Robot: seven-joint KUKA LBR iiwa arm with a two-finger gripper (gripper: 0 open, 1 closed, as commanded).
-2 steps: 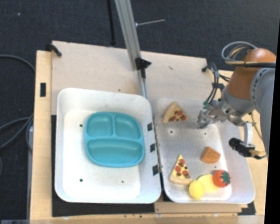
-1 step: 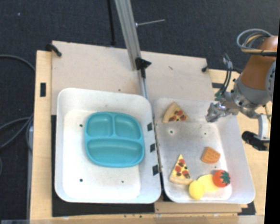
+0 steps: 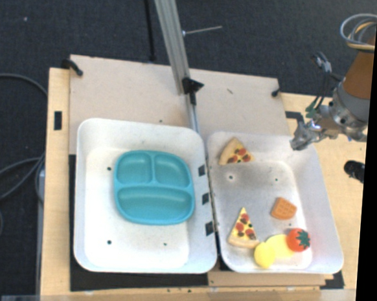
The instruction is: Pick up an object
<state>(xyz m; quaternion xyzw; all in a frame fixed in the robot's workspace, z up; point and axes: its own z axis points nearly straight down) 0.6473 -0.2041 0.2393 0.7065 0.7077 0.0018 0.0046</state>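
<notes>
gripper (image 3: 302,140): upper right of frame, over right bin (image 3: 317,163) rim, finger state indiscernible | candidates lower right: pizza slice (image 3: 243,227), tomato (image 3: 298,239), lemon (image 3: 266,253) | clustered, approach unstarted

Arm (image 3: 357,75) cut off right; pincer (image 3: 301,141) fingers too blurry.

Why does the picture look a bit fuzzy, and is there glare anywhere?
Camera view: soft all over, so the pizza slices and tomato lack fine detail; even overhead light, faint shadows; no harsh glare, though the white bins look bright; the gripper is blurred.
</notes>
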